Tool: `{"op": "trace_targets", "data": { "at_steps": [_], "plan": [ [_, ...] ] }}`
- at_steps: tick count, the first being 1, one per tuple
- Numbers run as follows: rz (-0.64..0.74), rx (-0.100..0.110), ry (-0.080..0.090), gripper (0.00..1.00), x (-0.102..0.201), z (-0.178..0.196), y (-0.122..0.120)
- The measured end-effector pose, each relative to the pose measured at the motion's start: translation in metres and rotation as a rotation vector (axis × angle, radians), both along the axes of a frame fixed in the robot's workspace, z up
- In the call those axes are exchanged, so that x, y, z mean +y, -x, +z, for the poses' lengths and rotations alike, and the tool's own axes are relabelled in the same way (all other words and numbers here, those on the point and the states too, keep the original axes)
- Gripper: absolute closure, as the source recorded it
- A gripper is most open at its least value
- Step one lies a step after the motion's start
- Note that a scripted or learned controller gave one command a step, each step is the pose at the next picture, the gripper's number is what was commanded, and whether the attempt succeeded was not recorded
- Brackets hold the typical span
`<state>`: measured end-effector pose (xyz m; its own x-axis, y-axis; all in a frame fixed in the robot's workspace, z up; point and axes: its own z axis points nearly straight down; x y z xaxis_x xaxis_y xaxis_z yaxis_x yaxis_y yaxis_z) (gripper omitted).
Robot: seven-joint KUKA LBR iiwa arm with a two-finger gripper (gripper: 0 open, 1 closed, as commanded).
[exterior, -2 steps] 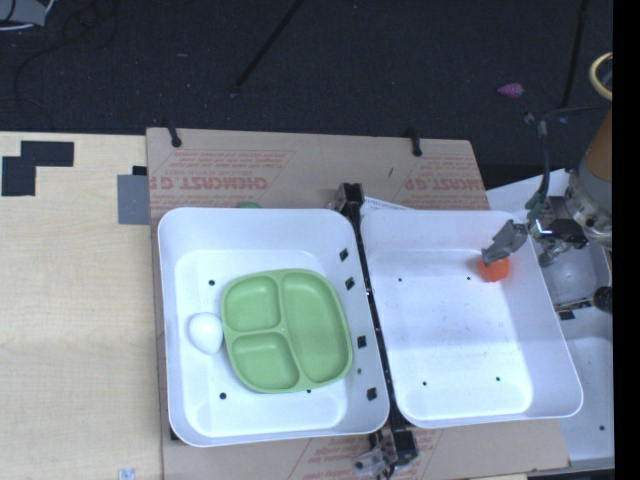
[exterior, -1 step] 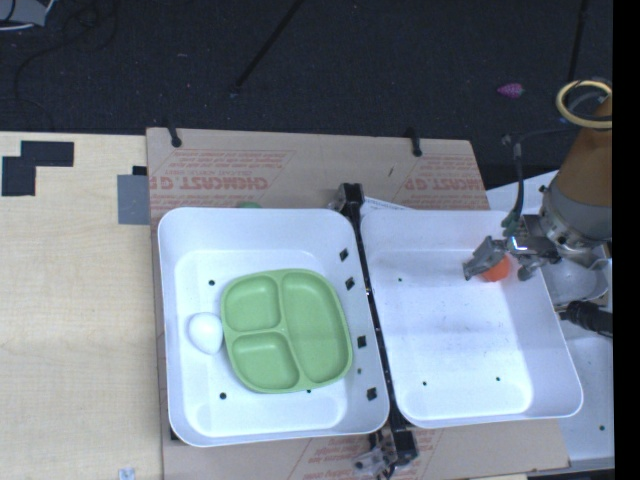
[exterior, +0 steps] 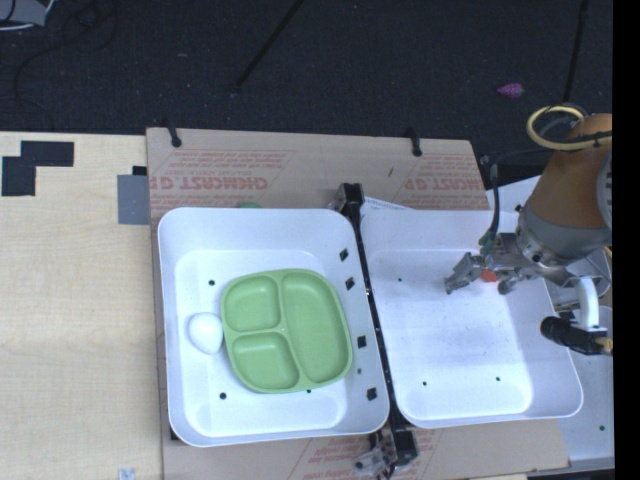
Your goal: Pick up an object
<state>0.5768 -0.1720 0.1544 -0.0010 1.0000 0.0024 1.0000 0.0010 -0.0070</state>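
Right now the gripper [exterior: 487,277] hangs low over the right bin [exterior: 455,393], near its far right side, with the grey arm [exterior: 570,203] coming in from the right. Its 2 fingers look spread apart, nothing between them, so I'd call it released. Both things worth picking sit in the left bin [exterior: 185,408], well apart from the gripper. A green plate [exterior: 286,329] with 3 compartments lies flat in the middle of that bin, and a small white egg-like object [exterior: 205,332] rests touching the plate's left edge.

My guess is the plate is light, stiff plastic and rather slippery; lying flat, it offers little but its raised rim or the ridges between compartments, so a pinch across the rim seems the way. The white object looks smooth and rounded, likely to roll or squirt out unless the fingers close squarely across its middle
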Motion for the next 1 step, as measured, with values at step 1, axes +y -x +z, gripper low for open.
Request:
{"op": "trace_targets", "data": {
  "at_steps": [1],
  "plan": [
    [-0.002,0.0,0.001,0.0,-0.0049,-0.0453,0.0031]
  ]
}}
